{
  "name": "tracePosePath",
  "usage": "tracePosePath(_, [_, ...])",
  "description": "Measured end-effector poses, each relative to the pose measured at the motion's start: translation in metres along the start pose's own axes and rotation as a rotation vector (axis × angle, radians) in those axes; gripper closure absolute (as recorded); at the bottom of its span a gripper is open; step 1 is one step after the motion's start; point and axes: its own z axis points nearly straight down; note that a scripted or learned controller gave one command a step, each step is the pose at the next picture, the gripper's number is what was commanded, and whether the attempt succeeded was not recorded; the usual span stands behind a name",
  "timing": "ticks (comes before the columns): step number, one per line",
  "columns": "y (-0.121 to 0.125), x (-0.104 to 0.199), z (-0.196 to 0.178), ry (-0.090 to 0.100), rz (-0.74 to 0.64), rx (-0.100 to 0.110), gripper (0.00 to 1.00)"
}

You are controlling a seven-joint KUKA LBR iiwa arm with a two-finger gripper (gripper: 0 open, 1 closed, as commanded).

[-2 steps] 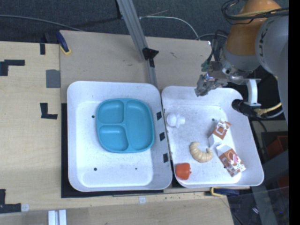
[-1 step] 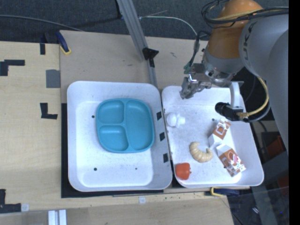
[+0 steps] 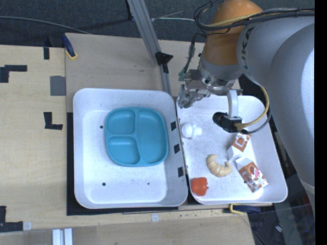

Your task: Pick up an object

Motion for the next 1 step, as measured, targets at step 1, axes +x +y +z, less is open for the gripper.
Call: tracePosePath(1, [0.005,0.0623,-0.0062,0.001,-0.002,-0.003,1.0])
